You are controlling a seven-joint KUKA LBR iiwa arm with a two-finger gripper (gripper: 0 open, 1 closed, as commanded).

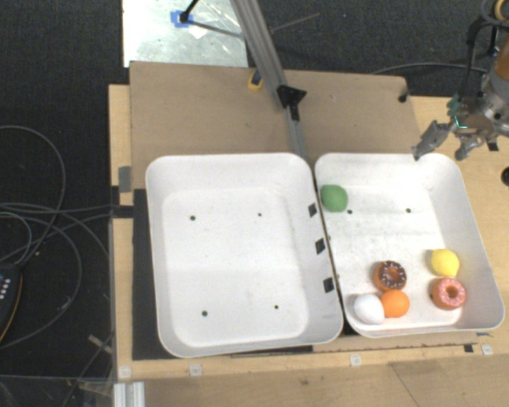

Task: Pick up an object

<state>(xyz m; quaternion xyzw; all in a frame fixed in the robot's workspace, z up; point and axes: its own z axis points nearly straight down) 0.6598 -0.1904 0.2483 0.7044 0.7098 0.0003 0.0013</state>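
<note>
- Two white bins sit side by side on the bench; the left bin (174, 172) has nothing but a few dark dots on its floor, and all the stuff is in the right bin (458, 185).
- Up near that bin's far left corner there's a green ball (333, 197), on its own, well apart from the rest.
- Down at the near end: a chocolate donut (389, 275), an orange ball (395, 303) touching a white ball (368, 309), a yellow lemon-ish thing (444, 262), and a pink donut (448, 293) just below it.
- The gripper (445, 142) hangs over the far right corner of the right bin, fingers spread apart, nothing between them.
- Grey tripod leg (259, 36) crosses the top of the view.
</note>
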